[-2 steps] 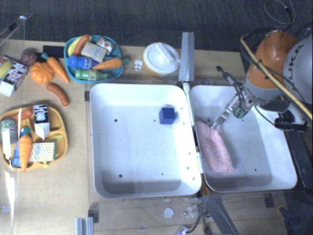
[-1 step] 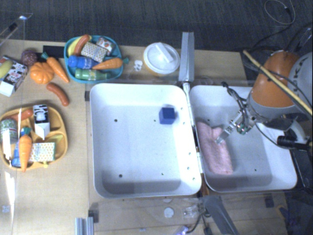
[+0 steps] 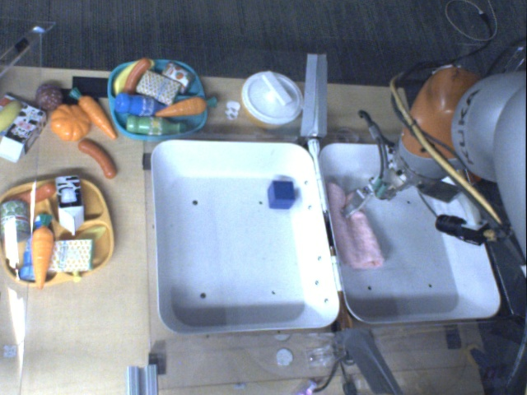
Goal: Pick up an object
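Two shallow white bins sit side by side on the bench, and the grey divider post (image 3: 314, 97) at their shared far corner serves as the landmark. The left bin (image 3: 214, 303) spreads out to the left of that post and nearer the camera; the right bin (image 3: 428, 295) lies to the post's right.

One blue block (image 3: 282, 193) rests on the left bin's floor, a little left of the post and nearer the camera, close to the rim the bins share. One pink rolled cloth (image 3: 355, 229) lies in the right bin, just right of the post's line and nearer than the block, stretched along that shared rim.

The arm (image 3: 486, 113), grey with its orange band, comes in well to the right of the post. Its gripper (image 3: 362, 202) hangs low over the right bin, right above the far end of the pink cloth and close to it. Whether the claw is spread or clenched cannot be told from this slant, and nothing can be seen caught in it.

Left of the post stands a white lidded bowl (image 3: 272, 97), touching distance from it. Farther left is a blue basket (image 3: 156, 97) of toy food, then loose toy carrots and a small pumpkin (image 3: 69, 122). Farthest left and nearer the camera lies a yellow tray (image 3: 100, 220) with more toy food.
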Available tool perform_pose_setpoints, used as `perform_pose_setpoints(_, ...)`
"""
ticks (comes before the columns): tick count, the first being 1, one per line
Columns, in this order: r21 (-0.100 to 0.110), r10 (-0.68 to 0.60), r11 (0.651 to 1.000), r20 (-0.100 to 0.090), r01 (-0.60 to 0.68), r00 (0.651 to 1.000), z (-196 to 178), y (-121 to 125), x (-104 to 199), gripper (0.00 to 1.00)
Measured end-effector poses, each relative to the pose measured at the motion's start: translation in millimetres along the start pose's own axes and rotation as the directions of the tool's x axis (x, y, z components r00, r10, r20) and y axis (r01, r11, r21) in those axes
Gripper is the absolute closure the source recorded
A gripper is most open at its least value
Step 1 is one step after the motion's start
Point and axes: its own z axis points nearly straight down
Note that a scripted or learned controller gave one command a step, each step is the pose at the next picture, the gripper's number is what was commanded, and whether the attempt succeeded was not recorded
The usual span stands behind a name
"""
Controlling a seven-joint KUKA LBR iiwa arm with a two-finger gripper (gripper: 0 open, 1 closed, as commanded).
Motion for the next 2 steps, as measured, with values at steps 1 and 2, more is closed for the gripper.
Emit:
perform_pose_setpoints(1, 0.007, -0.197, 0.980, -0.008, 0.197, 0.980, -93.8, 0.2, 31.5, 0.00)
perform_pose_setpoints(2, 0.002, -0.238, 0.971, -0.003, 0.238, 0.971, -7.6, -26.0, 9.1, 0.00)
